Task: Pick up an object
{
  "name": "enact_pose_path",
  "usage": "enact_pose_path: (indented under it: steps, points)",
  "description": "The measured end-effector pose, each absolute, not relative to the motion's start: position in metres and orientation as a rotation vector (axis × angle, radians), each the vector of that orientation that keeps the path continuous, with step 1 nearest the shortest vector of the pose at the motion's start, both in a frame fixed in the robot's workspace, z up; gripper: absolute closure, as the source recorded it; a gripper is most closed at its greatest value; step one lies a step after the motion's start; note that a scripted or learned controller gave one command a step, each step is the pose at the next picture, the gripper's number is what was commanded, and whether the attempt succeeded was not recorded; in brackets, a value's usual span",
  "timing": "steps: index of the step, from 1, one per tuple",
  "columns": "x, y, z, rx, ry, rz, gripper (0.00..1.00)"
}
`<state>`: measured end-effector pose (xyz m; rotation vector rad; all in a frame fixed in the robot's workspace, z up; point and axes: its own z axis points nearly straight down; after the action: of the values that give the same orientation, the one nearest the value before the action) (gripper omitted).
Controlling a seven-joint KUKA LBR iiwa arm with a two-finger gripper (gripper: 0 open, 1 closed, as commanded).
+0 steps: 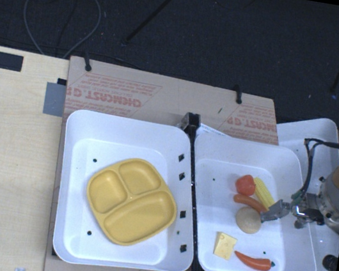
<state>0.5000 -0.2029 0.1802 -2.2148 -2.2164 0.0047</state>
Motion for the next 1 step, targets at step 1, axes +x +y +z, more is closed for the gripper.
enact_pose_path:
  steps: [1]
  points:
    - [0.4987,-0.2099,0.1199,-2.217,-2.216,0.005,0.0]
